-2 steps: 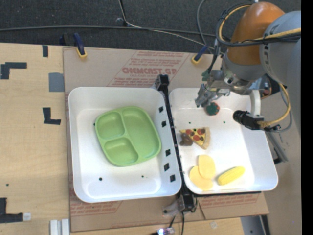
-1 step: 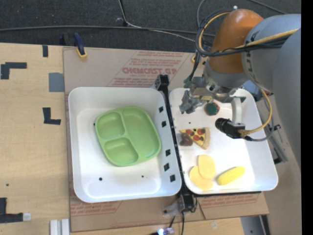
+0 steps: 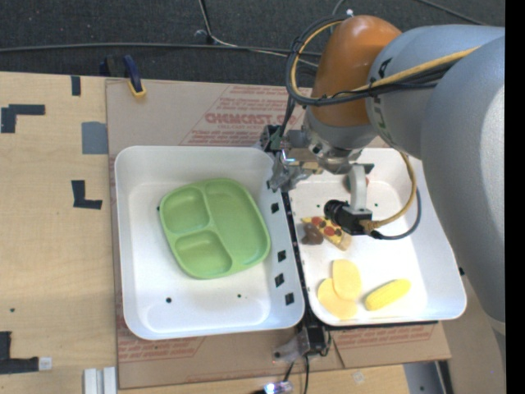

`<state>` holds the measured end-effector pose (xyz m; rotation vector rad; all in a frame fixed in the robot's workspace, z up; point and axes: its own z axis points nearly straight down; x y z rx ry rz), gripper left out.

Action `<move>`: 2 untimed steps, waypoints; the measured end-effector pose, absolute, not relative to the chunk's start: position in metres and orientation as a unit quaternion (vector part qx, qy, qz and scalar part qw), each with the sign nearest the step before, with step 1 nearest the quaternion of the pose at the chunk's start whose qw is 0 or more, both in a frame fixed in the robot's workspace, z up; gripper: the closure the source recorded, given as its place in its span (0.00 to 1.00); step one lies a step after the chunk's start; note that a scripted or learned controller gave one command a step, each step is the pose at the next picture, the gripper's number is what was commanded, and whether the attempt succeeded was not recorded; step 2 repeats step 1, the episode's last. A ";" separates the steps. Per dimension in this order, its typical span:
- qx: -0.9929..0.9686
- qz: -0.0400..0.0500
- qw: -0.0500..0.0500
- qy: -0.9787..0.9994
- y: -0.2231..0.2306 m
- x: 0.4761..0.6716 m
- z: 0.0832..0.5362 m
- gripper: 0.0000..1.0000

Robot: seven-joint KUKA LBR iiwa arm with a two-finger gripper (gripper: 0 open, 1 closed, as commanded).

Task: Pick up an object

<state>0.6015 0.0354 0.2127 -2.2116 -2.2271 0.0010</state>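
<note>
The right bin (image 3: pixel 435 245) holds three toy foods near its front. A small brown, red and yellow piece like a pizza slice (image 3: pixel 322 231) lies by the bin's left wall. Closer to the front lie pale yellow flat slices (image 3: pixel 342 287), and a yellow oblong piece like a corn cob (image 3: pixel 385 295) lies to their right. My gripper (image 3: pixel 281 171) hangs at the far left corner of the right bin, over the rim between the two bins. It stands well behind the pizza piece, and I see nothing held in it.
A green divided plate (image 3: pixel 215 226) lies in the left bin (image 3: pixel 135 245). The grey arm with its orange band (image 3: pixel 357 64) covers the right bin's far right part. A raised rim (image 3: pixel 283 253) separates the bins.
</note>
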 end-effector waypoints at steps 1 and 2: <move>-0.704 0.000 0.001 -0.710 0.093 0.599 0.209 1.00; -0.704 0.000 0.001 -0.710 0.093 0.599 0.209 1.00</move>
